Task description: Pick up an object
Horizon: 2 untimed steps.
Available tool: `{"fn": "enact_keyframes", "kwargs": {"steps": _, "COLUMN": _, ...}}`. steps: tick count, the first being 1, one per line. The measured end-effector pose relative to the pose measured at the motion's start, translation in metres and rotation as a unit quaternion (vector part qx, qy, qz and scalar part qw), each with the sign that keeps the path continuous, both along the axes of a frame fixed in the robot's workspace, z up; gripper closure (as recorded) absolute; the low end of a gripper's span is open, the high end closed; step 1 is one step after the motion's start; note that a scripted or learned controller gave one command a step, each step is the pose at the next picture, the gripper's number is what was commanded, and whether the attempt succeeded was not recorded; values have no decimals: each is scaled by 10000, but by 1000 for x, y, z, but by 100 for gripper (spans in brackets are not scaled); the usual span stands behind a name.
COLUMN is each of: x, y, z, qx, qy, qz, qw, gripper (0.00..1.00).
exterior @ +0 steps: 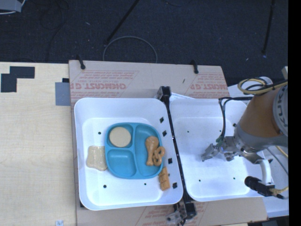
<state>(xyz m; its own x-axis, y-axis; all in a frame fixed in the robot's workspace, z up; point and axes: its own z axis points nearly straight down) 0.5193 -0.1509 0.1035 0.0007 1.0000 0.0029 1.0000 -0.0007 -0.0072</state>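
Note:
A blue divided plate [123, 164] lies in the left bin [89, 111]. In its upper left compartment is a round tan cookie [119, 136], and in its right compartment a twisted brown pretzel-like piece [154, 150]. A pale slice of toast [97, 157] rests on the bin floor against the plate's left edge. A small orange-brown piece [163, 179] lies by the plate's lower right corner. My gripper [209, 153] hangs low over the floor of the right bin [202, 121], pointing left, with nothing visible in it.
A black divider [170, 145] separates the two bins. The arm's orange band [261, 114] and its cables fill the right bin's right side. Cardboard [117, 81] lies behind the bins, and a wooden bench top [33, 145] extends to the left.

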Motion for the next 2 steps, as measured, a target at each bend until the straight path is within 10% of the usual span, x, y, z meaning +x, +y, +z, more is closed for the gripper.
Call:
{"fn": "enact_keyframes", "kwargs": {"steps": 1, "x": 0, "y": 1, "z": -17, "qx": -7, "qy": -15, "qz": -5, "qw": 10000, "gripper": 0}}
{"fn": "enact_keyframes", "kwargs": {"steps": 2, "x": 1, "y": 0, "z": -5, "qx": -7, "qy": -26, "qz": -33, "qw": 10000, "gripper": 100}}
